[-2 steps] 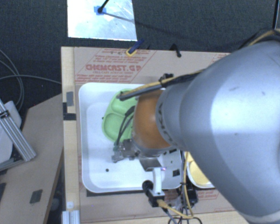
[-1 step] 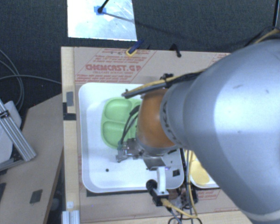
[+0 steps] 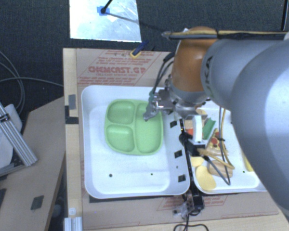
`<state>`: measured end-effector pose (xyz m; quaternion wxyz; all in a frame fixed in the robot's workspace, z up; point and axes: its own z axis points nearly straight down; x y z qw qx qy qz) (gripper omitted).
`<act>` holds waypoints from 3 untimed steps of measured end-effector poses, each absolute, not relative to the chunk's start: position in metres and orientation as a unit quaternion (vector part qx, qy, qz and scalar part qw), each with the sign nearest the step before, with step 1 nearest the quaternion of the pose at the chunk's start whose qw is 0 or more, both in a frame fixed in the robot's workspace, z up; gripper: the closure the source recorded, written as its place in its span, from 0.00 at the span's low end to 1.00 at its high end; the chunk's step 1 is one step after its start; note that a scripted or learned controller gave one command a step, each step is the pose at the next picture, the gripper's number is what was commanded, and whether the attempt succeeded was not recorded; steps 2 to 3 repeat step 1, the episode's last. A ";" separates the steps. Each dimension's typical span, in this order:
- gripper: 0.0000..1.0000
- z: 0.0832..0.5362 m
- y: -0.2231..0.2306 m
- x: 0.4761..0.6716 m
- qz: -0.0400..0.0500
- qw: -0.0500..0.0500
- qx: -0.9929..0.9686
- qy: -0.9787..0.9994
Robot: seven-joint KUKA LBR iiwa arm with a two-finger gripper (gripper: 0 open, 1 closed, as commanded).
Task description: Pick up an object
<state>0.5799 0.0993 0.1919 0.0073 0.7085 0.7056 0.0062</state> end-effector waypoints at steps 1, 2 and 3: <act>1.00 0.195 0.104 0.575 0.002 0.001 0.706 0.709; 1.00 0.195 0.104 0.575 0.002 0.001 0.706 0.709; 1.00 0.195 0.104 0.575 0.002 0.001 0.706 0.709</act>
